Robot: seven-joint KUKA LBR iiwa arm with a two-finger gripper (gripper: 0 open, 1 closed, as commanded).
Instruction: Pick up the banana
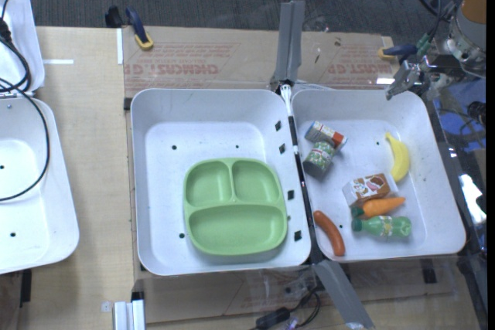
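So far: the pick has hardly begun, judging by how things lie.
Gripper: the gripper [407,79] hangs over the far right corner of the right bin [363,106], just above its rim; whether it stands wide or narrow cannot be told from this slant, and nothing shows between its tips.
Banana: the banana [399,157] lies flat on the bin floor near the right wall, lengthwise along that wall, apart from the gripper and untouched.
Neighbours: a small carton [369,188] and a carrot [383,205] sit just in front of the banana's near end; a green bottle [384,226] lies near the front right corner; a sausage [329,233] lies by the front left corner; a can [319,159] and a small box [326,135] sit near the left wall.
Left bin: a green divided plate [233,206] rests in the left bin [155,120].
Done: nothing yet beyond the arm being near the bin.
Left: move over the banana, descend, close on it and lift; the carton close by leaves less room at that end.
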